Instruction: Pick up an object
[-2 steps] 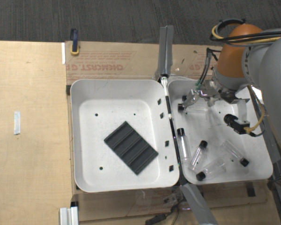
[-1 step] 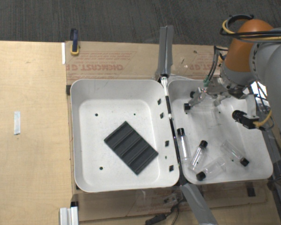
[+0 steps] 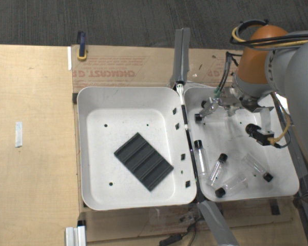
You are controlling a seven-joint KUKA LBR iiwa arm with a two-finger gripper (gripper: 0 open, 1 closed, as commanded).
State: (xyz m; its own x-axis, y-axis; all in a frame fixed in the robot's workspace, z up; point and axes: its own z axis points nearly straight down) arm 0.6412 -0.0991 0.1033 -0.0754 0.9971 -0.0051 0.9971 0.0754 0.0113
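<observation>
A dark grey ribbed slab (image 3: 143, 161) lies at a slant in the left bin (image 3: 92, 137). Several clear vials with black caps lie in the right bin (image 3: 282, 188): one along the left wall (image 3: 199, 158), one near the middle (image 3: 217, 169), one at the front (image 3: 223, 190) and one to the right (image 3: 257, 168). A small black piece (image 3: 198, 118) sits by the bin's back left. My gripper (image 3: 219, 102) hangs over the back of the right bin, under the grey wrist and orange band (image 3: 259, 55). It is well apart from the vials.
A grey metal post (image 3: 180, 55) rises between the bins at the back. Black clips (image 3: 185, 127) run along the divider. The arm's cables and a black connector (image 3: 254, 132) hang over the right bin. Cardboard (image 3: 113, 68) lies behind the left bin, wooden bench at left.
</observation>
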